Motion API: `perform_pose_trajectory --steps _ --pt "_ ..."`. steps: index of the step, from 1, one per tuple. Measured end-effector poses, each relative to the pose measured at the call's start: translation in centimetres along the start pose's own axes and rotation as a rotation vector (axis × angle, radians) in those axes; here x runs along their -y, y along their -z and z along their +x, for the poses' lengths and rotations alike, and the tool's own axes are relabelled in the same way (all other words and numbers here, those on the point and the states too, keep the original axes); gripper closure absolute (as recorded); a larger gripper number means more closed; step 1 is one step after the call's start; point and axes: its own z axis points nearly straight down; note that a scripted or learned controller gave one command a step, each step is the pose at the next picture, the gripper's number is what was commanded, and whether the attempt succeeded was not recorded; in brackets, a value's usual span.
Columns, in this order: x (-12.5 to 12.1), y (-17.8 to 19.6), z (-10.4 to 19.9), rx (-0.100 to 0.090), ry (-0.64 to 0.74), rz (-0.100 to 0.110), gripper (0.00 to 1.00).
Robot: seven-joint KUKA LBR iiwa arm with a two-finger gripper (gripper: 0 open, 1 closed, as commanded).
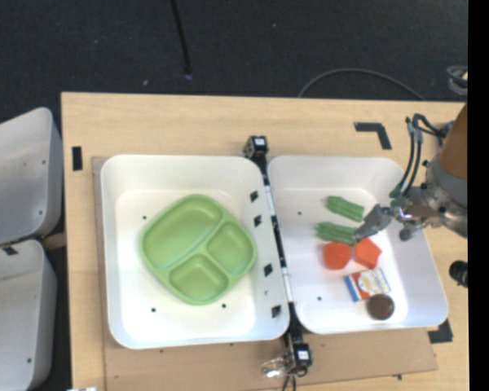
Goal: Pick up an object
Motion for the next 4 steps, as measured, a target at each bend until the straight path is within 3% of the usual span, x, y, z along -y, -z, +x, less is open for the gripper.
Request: perform_pose_trajectory --steps 1,2,4 --pt "-0.2 0.5 0.0 0.002 0.002 -0.01 0.0" --pt "0.3 -3.9 -0.4 0.002 0.0 -0.007 0.0" --pt "-1.2 -14.5 -1.7 0.009 -0.004 -0.015 0.0"
